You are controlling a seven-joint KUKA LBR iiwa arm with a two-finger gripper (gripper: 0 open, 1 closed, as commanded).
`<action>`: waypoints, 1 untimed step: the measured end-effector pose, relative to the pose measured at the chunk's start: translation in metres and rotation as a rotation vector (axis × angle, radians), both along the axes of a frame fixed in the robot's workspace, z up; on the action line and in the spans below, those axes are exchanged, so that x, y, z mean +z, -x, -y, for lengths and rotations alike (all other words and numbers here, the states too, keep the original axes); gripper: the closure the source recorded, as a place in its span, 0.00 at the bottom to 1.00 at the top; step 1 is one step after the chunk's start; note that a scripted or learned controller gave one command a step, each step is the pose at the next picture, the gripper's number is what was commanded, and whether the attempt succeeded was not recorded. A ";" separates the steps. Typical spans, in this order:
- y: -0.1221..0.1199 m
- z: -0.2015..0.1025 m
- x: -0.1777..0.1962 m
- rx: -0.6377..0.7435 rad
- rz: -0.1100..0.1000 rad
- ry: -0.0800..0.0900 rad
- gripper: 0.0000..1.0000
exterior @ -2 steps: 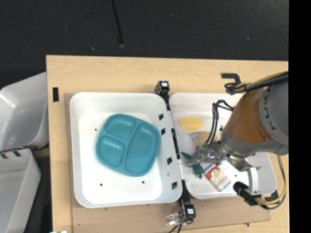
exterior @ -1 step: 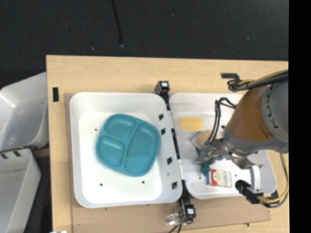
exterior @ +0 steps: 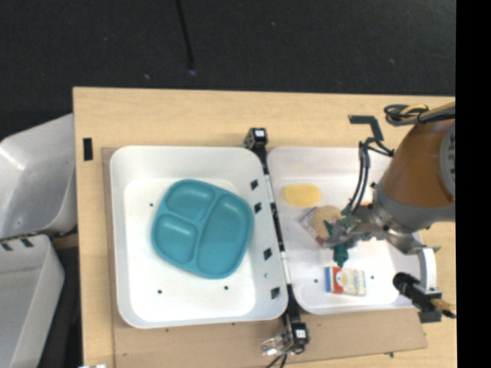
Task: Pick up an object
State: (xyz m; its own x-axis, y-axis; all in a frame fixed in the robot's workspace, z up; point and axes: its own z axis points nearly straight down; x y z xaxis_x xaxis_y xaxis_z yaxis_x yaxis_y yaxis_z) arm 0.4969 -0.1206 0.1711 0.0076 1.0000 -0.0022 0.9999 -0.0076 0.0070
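The right bin (exterior: 383, 159) holds a yellow oval object (exterior: 302, 195) at its back left. A tan rounded item in clear wrapping (exterior: 319, 220) lies just in front of it. Near the front wall lies a small white carton with red and blue print (exterior: 345, 280). My gripper (exterior: 338, 244) is low in this bin, at the front right edge of the wrapped tan item and just behind the carton. The grey arm with its orange band (exterior: 418, 171) comes in from the right. A small green piece shows at the gripper tip; I cannot tell whether it is an object.
The left bin (exterior: 123, 205) holds a teal divided plate (exterior: 202, 227) in its middle. A black clip-lined divider (exterior: 270, 221) separates the bins. Cables and a black fitting (exterior: 414, 290) hang off the arm over the right bin's right side.
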 end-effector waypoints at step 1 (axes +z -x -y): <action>0.003 0.007 0.061 0.009 0.001 0.001 1.00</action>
State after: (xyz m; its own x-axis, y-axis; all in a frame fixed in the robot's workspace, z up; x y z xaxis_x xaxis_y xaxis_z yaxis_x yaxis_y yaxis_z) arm 0.4939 -0.1278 0.2325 -0.0018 1.0000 -0.0028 1.0000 0.0018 0.0083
